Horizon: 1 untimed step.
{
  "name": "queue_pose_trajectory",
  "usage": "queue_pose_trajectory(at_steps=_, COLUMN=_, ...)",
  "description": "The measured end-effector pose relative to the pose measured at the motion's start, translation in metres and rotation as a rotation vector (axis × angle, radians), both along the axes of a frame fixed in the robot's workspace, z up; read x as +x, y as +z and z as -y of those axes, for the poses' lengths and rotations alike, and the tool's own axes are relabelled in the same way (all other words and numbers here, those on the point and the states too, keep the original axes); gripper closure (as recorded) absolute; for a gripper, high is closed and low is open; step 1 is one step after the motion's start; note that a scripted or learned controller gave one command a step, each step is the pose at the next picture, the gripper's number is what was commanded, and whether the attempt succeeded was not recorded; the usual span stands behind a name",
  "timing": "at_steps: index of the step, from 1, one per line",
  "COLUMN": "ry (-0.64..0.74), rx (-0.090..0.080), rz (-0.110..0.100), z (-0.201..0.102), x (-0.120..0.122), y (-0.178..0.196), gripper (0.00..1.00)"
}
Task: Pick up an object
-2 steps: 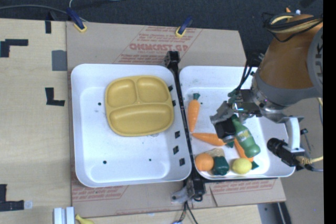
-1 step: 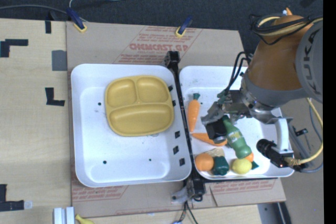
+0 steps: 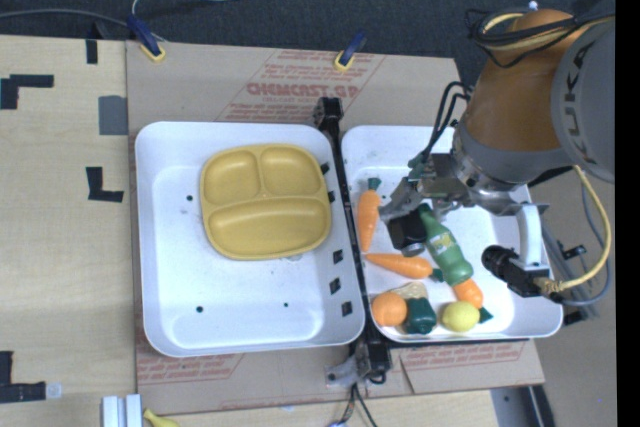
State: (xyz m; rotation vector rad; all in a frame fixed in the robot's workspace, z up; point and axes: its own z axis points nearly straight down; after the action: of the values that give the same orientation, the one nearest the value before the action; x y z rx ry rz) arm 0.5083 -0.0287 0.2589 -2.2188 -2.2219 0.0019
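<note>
Red "CHEMCAST" lettering shows on the cardboard sheet at the table's far edge. The gripper hangs over the right bin, just above a green bottle lying among carrots. Can't tell its grip state.

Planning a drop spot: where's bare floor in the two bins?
Left bin: a bare strip along its near edge below the yellow plate, and a narrower one on its left. Right bin: crowded with carrots, green bottle, orange and lemon; bare only at its far corner by the divider.
</note>
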Motion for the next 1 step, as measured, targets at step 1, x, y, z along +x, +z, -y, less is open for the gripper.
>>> queue_pose_trajectory(at_steps=1, ry=0.000, rx=-0.001, rz=0.001, z=0.0263, x=0.0746, y=-0.0074, gripper=1.00)
